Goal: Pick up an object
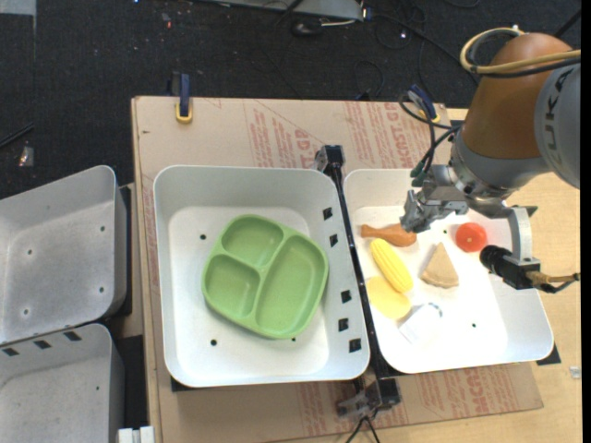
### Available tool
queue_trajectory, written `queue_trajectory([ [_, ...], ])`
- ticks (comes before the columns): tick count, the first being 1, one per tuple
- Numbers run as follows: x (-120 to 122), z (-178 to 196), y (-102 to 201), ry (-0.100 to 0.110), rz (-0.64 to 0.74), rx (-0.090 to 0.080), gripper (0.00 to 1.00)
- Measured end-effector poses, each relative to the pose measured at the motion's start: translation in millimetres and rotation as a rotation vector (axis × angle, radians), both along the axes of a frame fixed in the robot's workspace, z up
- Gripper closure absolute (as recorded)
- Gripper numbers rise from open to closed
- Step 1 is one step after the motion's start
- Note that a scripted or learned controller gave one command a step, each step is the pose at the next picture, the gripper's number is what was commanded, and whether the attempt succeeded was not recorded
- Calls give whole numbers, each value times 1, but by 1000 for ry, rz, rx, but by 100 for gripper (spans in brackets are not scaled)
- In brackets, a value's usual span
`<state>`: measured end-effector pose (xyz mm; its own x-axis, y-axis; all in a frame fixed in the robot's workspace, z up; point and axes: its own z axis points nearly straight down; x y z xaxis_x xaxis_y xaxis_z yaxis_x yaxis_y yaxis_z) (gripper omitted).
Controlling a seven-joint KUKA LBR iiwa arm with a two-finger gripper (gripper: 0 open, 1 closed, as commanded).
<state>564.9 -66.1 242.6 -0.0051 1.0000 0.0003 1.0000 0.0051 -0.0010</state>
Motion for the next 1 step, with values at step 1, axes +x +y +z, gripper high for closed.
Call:
queue_trajectory([
  [1,0,-9,57,0,2,1,100],
])
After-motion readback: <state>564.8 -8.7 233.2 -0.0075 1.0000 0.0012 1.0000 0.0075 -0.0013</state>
